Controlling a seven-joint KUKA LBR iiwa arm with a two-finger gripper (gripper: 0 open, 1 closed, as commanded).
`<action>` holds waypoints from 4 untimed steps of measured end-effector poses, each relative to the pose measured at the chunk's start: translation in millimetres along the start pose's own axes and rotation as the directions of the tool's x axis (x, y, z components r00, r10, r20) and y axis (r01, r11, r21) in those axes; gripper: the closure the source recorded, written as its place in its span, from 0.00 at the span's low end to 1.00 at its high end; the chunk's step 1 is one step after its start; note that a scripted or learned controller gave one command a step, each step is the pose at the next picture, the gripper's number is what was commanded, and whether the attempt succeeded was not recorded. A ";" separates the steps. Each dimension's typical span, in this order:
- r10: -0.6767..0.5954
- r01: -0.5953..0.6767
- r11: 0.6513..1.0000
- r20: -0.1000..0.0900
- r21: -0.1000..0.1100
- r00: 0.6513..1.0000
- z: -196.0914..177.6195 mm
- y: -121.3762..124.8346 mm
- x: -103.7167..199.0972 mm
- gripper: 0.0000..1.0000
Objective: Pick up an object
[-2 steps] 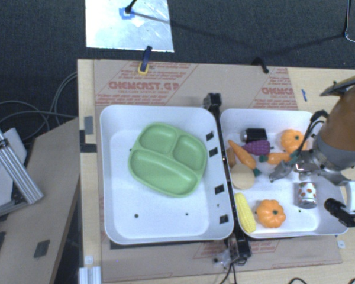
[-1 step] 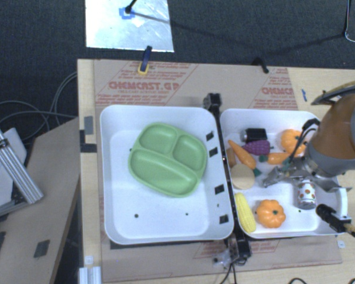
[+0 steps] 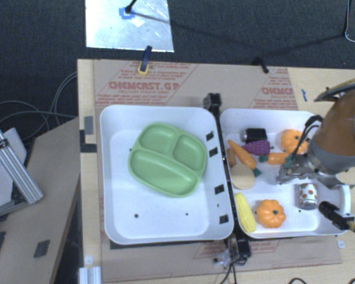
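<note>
The end effector [image 3: 288, 173] is seen low in the right shallow white bin [image 3: 284, 229]; whether it is clenched or released cannot be told. The small white cup with red spots [image 3: 307, 195] stands just beside it at 4 o'clock. The orange plastic pumpkin [image 3: 270, 213] lies at 7 o'clock.

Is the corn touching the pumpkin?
Apart. The camera view shows a strip of white bin floor between the corn and the pumpkin, which lie side by side at the right bin's front.
</note>
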State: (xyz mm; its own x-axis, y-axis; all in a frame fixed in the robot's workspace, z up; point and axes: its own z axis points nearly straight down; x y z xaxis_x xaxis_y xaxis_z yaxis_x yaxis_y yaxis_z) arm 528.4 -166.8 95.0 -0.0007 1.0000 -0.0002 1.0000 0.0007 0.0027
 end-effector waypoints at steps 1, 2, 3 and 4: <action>-0.004 0.004 1.000 0.002 -0.004 1.000 -54.7 12.0 2.6 1.00; -0.004 0.004 1.000 0.002 -0.006 1.000 -119.2 13.4 4.5 1.00; -0.004 0.004 1.000 0.001 -0.001 1.000 -129.9 14.5 4.5 1.00; -0.008 0.008 1.000 -0.001 0.000 1.000 -121.8 21.6 52.9 1.00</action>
State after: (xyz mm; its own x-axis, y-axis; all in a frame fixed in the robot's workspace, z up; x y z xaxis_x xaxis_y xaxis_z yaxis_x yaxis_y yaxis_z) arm 549.6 -113.9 216.8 -0.0088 1.0000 0.0011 1.0000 0.0088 0.0024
